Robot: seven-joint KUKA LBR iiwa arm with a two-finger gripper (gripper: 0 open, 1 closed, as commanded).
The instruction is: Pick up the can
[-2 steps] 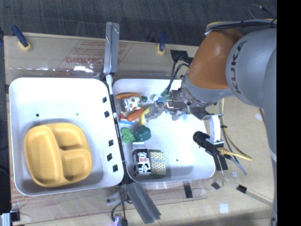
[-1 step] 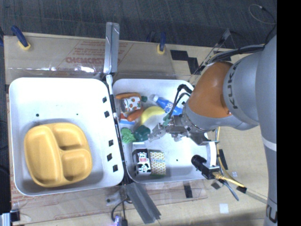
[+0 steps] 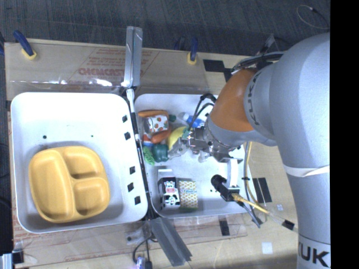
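Gripper [image 3: 193, 144] low in right bin [image 3: 224, 206], beside toy food — can [image 3: 155, 122] nearby, grip state can't be told

I work in a robotics lab: my tabletop [image 3: 235, 63] is a plywood board held by blue clamps [image 3: 25, 46], with two white bins [image 3: 22, 150] fixed on it (black tape marks [image 3: 261, 189] beside them) and dark carpet [image 3: 168, 10] behind.

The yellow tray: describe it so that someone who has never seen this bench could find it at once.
Look in the left bin. The yellow tray lies in its lower part, away from the toys in the right bin. It alone is large, plain yellow and split into compartments.
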